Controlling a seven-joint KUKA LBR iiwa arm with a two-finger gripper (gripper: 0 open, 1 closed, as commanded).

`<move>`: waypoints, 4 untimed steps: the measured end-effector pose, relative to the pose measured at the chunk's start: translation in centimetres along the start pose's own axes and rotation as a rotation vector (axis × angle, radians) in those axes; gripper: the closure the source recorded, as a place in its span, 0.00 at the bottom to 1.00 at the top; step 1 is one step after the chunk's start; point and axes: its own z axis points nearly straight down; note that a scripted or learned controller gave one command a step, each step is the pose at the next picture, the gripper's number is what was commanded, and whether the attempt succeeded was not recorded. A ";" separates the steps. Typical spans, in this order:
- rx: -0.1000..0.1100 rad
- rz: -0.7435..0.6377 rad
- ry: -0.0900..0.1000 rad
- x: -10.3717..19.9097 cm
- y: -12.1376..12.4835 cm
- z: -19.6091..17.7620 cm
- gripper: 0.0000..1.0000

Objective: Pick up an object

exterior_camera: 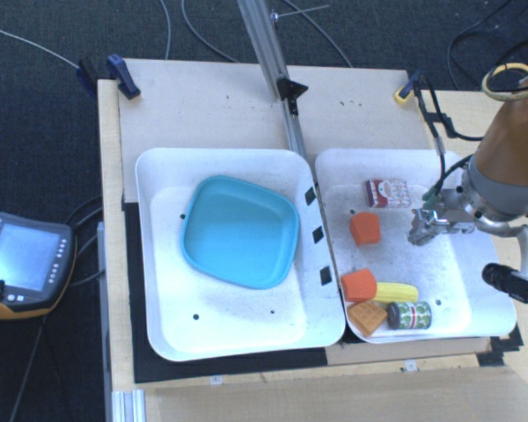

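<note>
Corn cob [396, 292] lies w/ long axis left-right; fingers [420, 233] state can't tell.

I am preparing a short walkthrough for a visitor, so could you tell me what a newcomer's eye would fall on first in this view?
The big blue plate lying in the left bin stands out most. Next come the small bright things in the right bin: an orange block near its middle, and a cluster at its front-left corner with a yellow corn cob and a small can. The gripper hovers just right of the orange block.
</note>
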 end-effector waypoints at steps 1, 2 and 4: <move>-0.001 0.000 0.000 0.0 0.1 -5.3 1.00; 0.004 -0.005 0.002 5.3 1.9 -4.5 1.00; 0.004 -0.005 0.002 16.4 2.7 -3.8 1.00</move>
